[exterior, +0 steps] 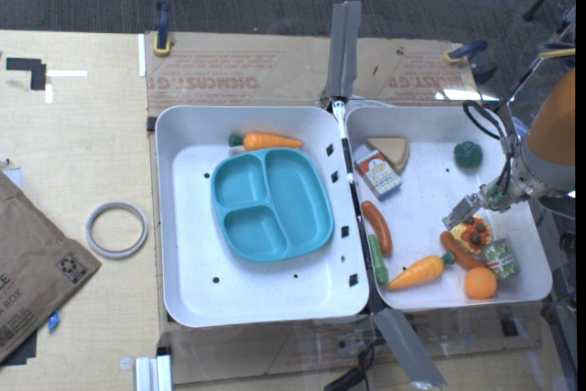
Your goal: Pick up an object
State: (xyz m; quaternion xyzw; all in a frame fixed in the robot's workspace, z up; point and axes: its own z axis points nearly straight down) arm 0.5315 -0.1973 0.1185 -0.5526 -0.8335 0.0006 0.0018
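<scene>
Two white bins sit side by side: the left bin [174,224] holds a blue divided plate [272,201] with a carrot [271,141] behind it. The right bin [430,119] holds a small carton [378,173], a sausage [377,226], another carrot [417,272] and an orange [480,283]. At the far right, the gripper [467,213] hangs over a small pile of toy food [476,236]; whether its claw is wide or narrow cannot be told.

One fixed camera above the bench
It looks down at a slant on both white bins [169,197], set well back
</scene>
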